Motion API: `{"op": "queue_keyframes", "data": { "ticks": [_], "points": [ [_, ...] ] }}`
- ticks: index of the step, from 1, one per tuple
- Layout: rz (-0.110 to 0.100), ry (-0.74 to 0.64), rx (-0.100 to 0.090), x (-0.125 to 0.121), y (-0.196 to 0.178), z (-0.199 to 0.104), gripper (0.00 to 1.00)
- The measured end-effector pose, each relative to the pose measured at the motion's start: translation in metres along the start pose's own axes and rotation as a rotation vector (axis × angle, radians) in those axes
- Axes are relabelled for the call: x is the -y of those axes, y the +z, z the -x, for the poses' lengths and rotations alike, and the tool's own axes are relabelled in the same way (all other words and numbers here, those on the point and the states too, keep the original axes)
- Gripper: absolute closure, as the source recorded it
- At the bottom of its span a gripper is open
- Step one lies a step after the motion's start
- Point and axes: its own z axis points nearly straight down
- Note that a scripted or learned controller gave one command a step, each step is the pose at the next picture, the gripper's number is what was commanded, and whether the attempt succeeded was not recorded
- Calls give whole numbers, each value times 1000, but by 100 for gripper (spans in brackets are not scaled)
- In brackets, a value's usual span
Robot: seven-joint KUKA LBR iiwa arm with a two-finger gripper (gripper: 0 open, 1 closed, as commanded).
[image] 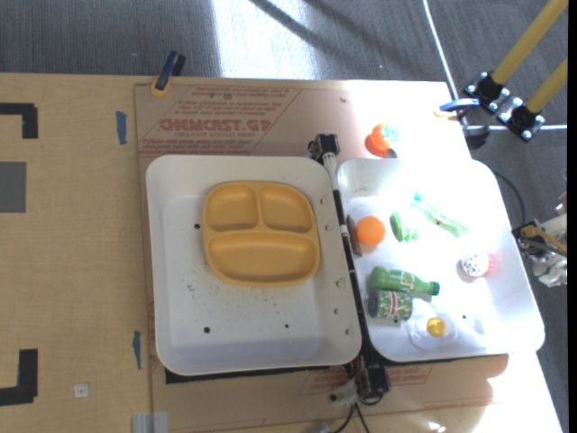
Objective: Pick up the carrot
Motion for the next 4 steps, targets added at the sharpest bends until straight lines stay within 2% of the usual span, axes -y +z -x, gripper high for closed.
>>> {"op": "queue_keyframes", "data": {
  "ticks": [4],
  "points": [
    [-1,2,0,0,4,0,100]
  ]
}}
